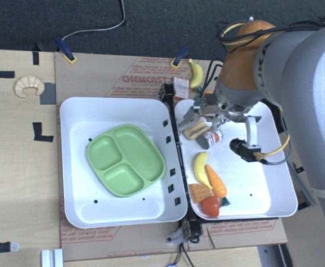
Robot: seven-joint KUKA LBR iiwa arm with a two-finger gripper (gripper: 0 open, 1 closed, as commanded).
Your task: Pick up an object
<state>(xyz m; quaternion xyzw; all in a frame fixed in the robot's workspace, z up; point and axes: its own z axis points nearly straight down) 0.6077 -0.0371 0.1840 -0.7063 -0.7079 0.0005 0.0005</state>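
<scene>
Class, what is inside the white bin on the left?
The left bin holds a green divided plate with three compartments. Whatever lies beneath the plate is covered.

A pale wooden tabletop (18,166) fills the lower left, marked with several short black tape pieces (41,132) set at right angles. A flat sheet of brown cardboard (123,77) with red printed lettering lies on it, held at its far edge by two blue-and-yellow clamps (66,50). A small croissant-shaped item (29,85) rests on the wood near the left edge, beside a grey patch. Beyond the tabletop lies dark blue-grey carpet (51,10), crossed by a thin white cable (118,15) that curves toward the left clamp. Light is even, with soft shadows.
</scene>
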